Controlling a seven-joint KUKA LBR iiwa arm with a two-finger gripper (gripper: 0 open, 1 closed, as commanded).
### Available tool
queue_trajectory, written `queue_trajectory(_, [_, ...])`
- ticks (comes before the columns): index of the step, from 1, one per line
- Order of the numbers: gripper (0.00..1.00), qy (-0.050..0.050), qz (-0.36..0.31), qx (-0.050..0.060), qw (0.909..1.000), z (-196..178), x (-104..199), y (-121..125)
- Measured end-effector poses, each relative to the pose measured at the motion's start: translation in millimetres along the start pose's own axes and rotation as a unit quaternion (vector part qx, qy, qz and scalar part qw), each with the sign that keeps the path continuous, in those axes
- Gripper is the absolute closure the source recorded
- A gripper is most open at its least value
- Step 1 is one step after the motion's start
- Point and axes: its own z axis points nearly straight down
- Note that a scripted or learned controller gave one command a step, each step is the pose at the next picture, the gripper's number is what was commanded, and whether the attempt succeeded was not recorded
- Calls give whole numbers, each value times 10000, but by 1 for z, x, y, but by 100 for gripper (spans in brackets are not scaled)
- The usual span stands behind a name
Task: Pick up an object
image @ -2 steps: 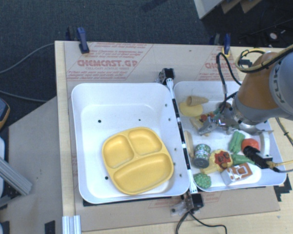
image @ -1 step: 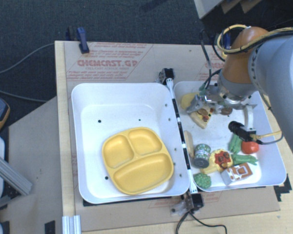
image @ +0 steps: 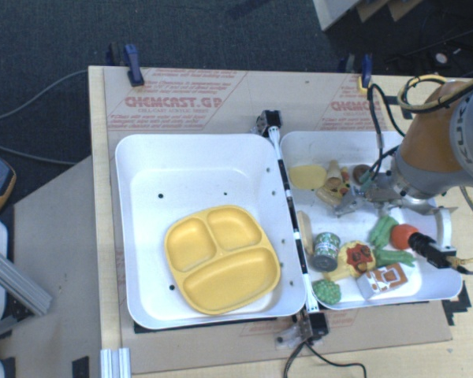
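- Arm [image: 441,144]: grey, orange band above the wrist, reaching in from the right and leaning low over the right-hand bin [image: 355,142].
- Gripper [image: 355,203]: down among the objects in the upper middle of that bin. Whether it is wide, narrow or closed on anything cannot be told at this size; nothing is seen lifted.
- Candidate objects, all in the right-hand bin: yellow toy piece [image: 306,177] at upper left; small tan-and-red toy [image: 335,181] just beside the gripper; grey tin can [image: 326,250] near the divider; broccoli floret [image: 327,291] at the lower left corner; red-and-yellow toy [image: 358,256] in the middle; green pepper pieces [image: 384,231] and a red-orange piece [image: 402,235] to the right; small printed carton [image: 382,280] at the lower edge.
- Left-hand bin [image: 189,160]: yellow divided plate [image: 221,258], well apart from the gripper.
- Step in hand, judged: the descent or grasp attempt, near the tan-and-red toy.
- Next move, judged: a firm closure on a single item, then a straight lift clear of the close-packed neighbours.
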Motion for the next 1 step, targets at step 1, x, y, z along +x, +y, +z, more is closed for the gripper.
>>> queue_trajectory(1, [0, 3, -70, -67, 10000, -1, 50, 66])
